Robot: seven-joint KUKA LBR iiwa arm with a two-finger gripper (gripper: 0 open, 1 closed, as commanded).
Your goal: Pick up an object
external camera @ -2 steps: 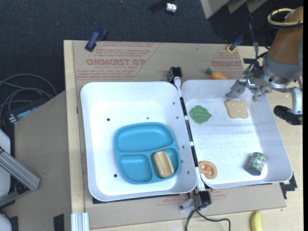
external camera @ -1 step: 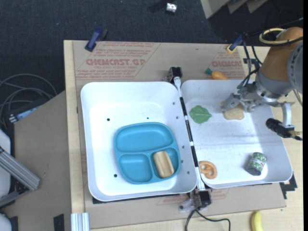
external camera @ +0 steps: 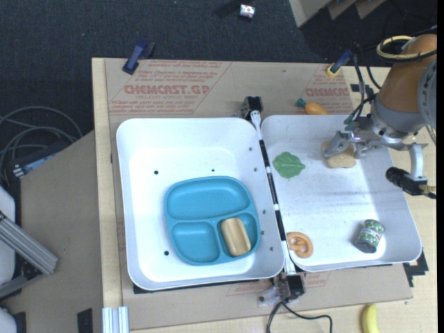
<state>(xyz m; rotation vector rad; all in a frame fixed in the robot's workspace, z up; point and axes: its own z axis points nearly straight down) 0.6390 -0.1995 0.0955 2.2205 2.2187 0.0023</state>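
Note:
My gripper (external camera: 345,144) hangs low over the far part of the right bin (external camera: 388,200), pointing left from the grey arm (external camera: 406,96). Right under it lies a small tan lump (external camera: 340,161), touching or nearly touching the gripper's tip. A green leaf-shaped piece (external camera: 288,165) lies to the left near the divider. An orange pretzel (external camera: 300,243) rests at the bin's near left corner. A small green and white can (external camera: 370,235) stands at the near right.
The left bin (external camera: 139,186) holds a blue divided plate (external camera: 201,207) with a tan roll (external camera: 236,236) in its right compartment. An orange piece (external camera: 314,107) lies on the bench behind the right bin. A yellow object (external camera: 370,319) sits at the bench's front edge.

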